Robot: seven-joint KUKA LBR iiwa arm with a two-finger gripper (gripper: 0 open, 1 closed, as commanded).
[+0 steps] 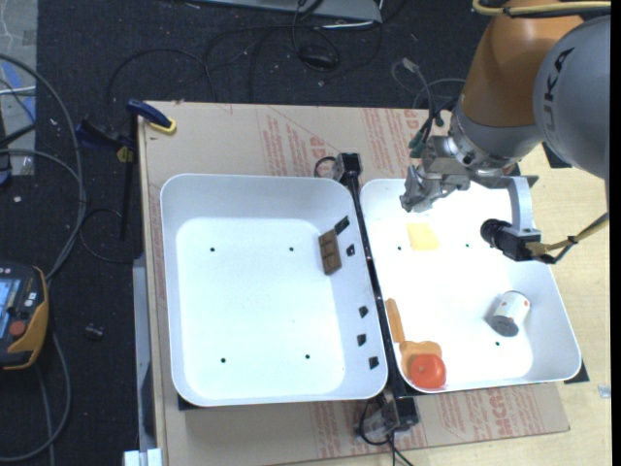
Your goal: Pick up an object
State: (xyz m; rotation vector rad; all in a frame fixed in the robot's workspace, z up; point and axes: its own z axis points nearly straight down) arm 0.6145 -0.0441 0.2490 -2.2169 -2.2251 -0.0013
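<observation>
Cardboard-topped bench with cables trailing over dark floor behind it carries two white bins. Nothing is lifted yet; which object will be taken is open, but the likeliest candidate is the pale yellow block [423,236], lying near the far edge of the right bin [553,304], just below the gripper [419,198]. Whether the claw is spread or clenched cannot be told from here, and nothing shows in it. Toward the right edge lies a white cylinder [507,313]; at the near left corner, an orange-handled tool with a red ball [425,368]. A brown bar [330,252] leans at the left bin's [194,212] right edge. The grasp and lift remain.
</observation>
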